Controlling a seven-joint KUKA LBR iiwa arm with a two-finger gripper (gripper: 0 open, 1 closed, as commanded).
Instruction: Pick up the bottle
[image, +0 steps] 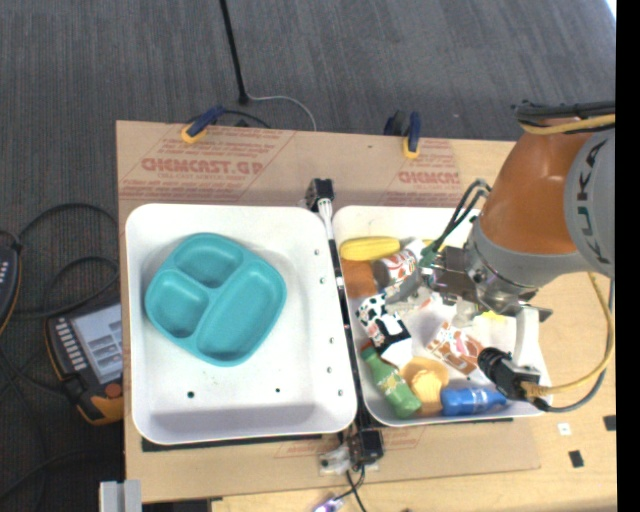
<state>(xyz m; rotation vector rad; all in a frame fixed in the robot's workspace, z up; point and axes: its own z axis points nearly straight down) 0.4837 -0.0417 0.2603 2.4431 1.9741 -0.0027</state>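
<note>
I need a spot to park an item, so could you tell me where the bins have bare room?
The left bin has bare floor along its near edge and right side, around the teal divided plate. The right bin is crowded: yellow banana, green bottle, blue object and the arm above leave little open floor.

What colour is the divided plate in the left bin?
Teal, seen in the camera view: divided plate.
</note>
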